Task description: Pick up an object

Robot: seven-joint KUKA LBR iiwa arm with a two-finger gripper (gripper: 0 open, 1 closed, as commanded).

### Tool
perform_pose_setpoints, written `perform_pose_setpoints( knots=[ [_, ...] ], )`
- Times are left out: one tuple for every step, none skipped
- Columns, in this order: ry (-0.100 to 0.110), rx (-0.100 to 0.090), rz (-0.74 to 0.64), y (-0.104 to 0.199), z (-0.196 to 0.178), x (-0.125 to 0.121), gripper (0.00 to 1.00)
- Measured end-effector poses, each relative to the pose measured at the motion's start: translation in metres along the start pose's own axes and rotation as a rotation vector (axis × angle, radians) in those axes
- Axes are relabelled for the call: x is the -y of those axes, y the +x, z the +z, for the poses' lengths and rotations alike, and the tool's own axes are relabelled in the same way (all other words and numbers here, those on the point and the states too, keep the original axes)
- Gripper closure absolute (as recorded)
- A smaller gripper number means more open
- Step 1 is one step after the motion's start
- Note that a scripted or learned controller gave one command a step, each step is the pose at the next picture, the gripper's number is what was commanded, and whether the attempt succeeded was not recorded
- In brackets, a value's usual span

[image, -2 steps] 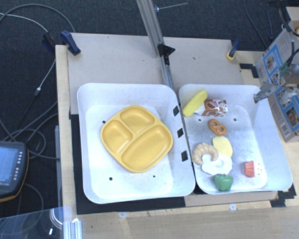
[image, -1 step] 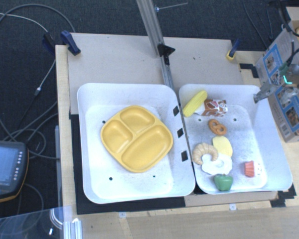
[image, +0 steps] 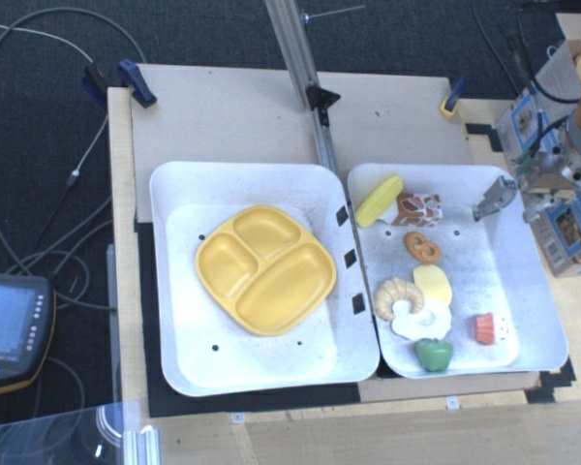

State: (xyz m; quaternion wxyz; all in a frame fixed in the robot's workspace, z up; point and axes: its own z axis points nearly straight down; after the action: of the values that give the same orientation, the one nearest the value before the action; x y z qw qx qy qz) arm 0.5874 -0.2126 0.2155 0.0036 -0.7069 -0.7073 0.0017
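The right bin (image: 508, 289) holds several toy foods. A yellow corn cob (image: 379, 201) lies at its far left beside a brown and white piece (image: 419, 207). Below them are a pretzel (image: 423, 248), a croissant (image: 397, 296), a yellow slab (image: 432, 284), a fried egg (image: 418, 324), a green pepper (image: 434, 355) and a red and white piece (image: 487, 328). My gripper (image: 508, 204) hangs over the bin's far right corner, to the right of the brown and white piece and apart from every toy.
The left bin (image: 174, 260) carries a yellow divided plate (image: 264, 269). A metal pole (image: 295, 46) slants down to the gap between the bins. Clamps sit at the bench's far corners, and cables and a pendant (image: 10, 332) lie at the left.
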Motion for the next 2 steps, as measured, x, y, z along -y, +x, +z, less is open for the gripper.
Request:
perform_pose_setpoints(
  knots=[
    [-0.001, 0.000, 0.000, 0.004, 0.044, 0.004, 0.00],
    [-0.001, 0.000, 0.000, 0.009, 0.088, 0.009, 0.00]
  ],
)
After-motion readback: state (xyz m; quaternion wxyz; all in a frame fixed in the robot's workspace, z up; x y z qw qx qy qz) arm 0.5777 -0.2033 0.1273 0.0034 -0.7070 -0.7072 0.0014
